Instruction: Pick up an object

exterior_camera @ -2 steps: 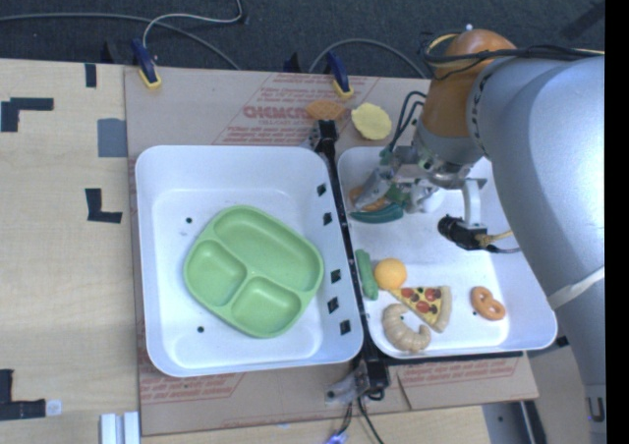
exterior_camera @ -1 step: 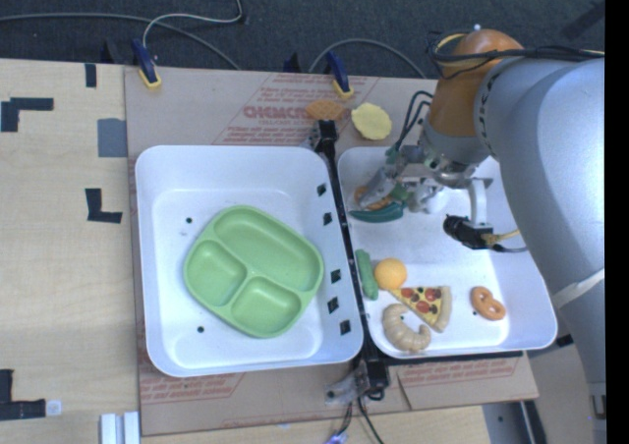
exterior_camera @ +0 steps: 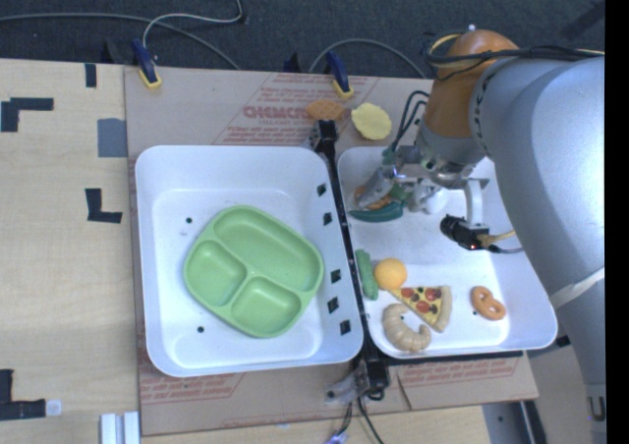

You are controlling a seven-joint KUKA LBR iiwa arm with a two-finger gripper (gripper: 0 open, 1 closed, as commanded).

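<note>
My gripper [exterior_camera: 391, 187] hangs low over the far left part of the right bin [exterior_camera: 521, 334]. It is right above a dark green curved toy [exterior_camera: 377, 214] and a small orange-brown piece [exterior_camera: 371, 196]. Whether it touches or holds either one I cannot tell. Along the bin's near side lie a green vegetable [exterior_camera: 366, 273], an orange ball [exterior_camera: 390, 272], a pizza slice [exterior_camera: 428, 302], a croissant [exterior_camera: 405, 329] and a small pretzel [exterior_camera: 487, 303].
The left bin [exterior_camera: 157, 187] holds a green divided plate [exterior_camera: 254, 270]. A yellow toy [exterior_camera: 371, 121] and an orange-brown one [exterior_camera: 324, 110] lie on the cardboard behind the bins. The grey arm [exterior_camera: 550, 157] covers the right bin's far right side.
</note>
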